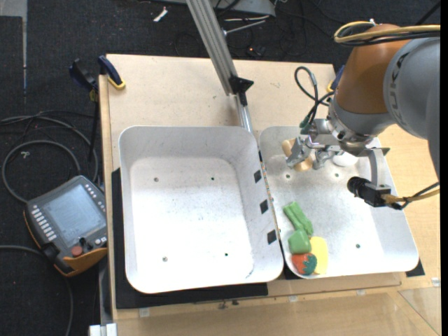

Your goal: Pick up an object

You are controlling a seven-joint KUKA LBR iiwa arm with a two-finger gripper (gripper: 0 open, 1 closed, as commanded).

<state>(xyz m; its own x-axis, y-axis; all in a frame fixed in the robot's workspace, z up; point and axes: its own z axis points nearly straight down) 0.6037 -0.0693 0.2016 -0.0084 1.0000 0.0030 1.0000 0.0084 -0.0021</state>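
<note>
Hovering with gripper [313, 152] in the frame's upper right beside a tan object [295, 152] by the right bin's [392, 247] far wall, finger state unreadable, risking a wall-side miss.

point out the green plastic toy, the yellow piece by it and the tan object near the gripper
green plastic toy [299, 226], camera view, its middle
yellow piece [319, 247], camera view, upper part
tan object [302, 162], camera view, lower edge
</note>
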